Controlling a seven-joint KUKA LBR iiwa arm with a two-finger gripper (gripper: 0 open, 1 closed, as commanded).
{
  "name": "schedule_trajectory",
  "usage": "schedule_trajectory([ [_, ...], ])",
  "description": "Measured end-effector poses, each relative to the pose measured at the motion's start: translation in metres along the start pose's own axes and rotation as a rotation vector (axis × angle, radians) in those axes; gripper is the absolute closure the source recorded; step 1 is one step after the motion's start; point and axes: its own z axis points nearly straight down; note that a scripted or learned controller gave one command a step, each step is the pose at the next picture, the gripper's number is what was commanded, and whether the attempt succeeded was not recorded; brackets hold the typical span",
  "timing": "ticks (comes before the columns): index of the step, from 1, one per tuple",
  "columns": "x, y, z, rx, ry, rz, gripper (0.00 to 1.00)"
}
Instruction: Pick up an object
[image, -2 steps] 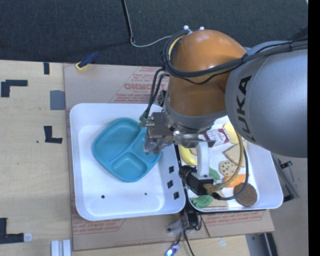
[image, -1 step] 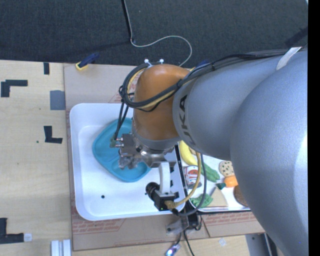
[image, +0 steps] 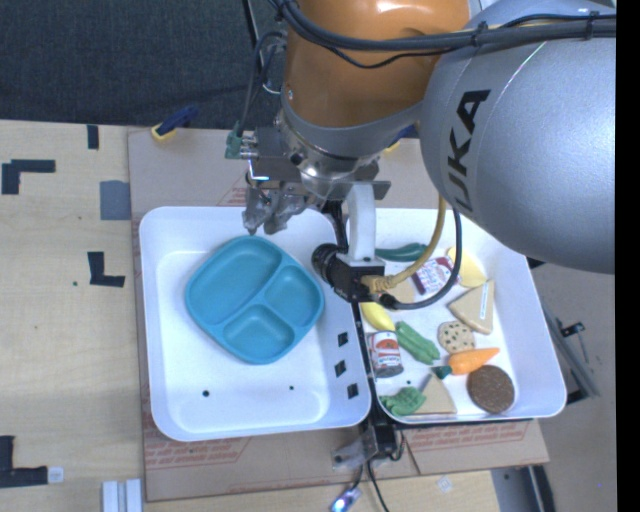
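Plate (image: 256, 302), blue and split into three compartments, lies flat in the left bin (image: 165, 395), nearer that bin's far edge than its near one, turned so one corner points toward the far edge. The gripper (image: 268, 212) hangs just above that far corner, at the bin's far rim, with the orange band of the arm (image: 530, 110) above it. Its dark fingers point down, but from this slant I cannot tell whether they are spread or pressed together, and nothing shows between them.

The plate looks like moulded plastic: light, stiff and smooth, so likely slippery. It lies too broad and flat to be taken across its width; the raised rim at the far corner, or one of the ridges between compartments, seems the only place thin enough to pinch. A pinch there would probably tilt the plate as it lifts, and it could slide out.

The right bin (image: 545, 345) holds small toy food: a banana (image: 377, 315), a can (image: 386, 353), a cookie (image: 455, 335), a carrot (image: 470, 361), a wedge of cheese (image: 476, 308) and a brown round piece (image: 491, 388) near the near right corner. These lie crowded together, some touching. They appear light and hard, easier to close on, though neighbours could get nudged
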Motion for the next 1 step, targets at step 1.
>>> schedule_trajectory([
  [1,0.0223,-0.0414,-0.112,0.007,0.0,-0.003,1.0],
])
